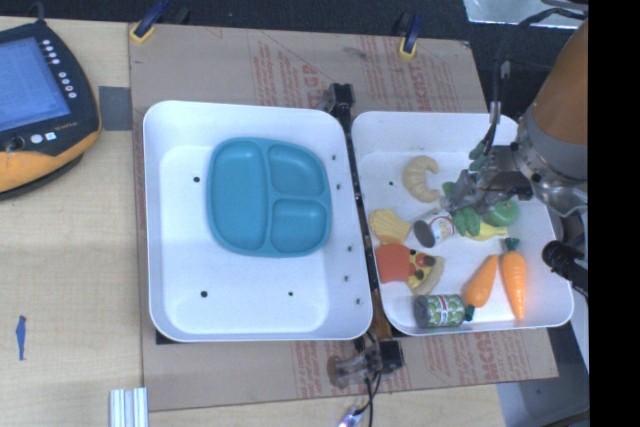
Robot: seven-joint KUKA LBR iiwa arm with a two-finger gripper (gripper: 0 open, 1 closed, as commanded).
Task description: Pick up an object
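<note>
- My grey two-finger gripper (478,190) is down in the right white bin (392,130), at the right of the frame, hanging over the green and yellow toy piece (490,218).
- How the gripper is set, I cannot tell; the wrist hides that end.
- That green and yellow piece sits mid-right in the bin, with the small dark and white round toy (432,231) just beside it on the left. It looks like light, hard, smooth plastic, so it could skid out of a pinch.
- I'd take it across its narrow middle, not the rounded end.
- Lower right, two orange plastic carrots (497,280) lie side by side: stiff, tapered, best gripped across the thick part.
- The blue divided plate (268,196) lies in the left white bin (165,215).
</note>
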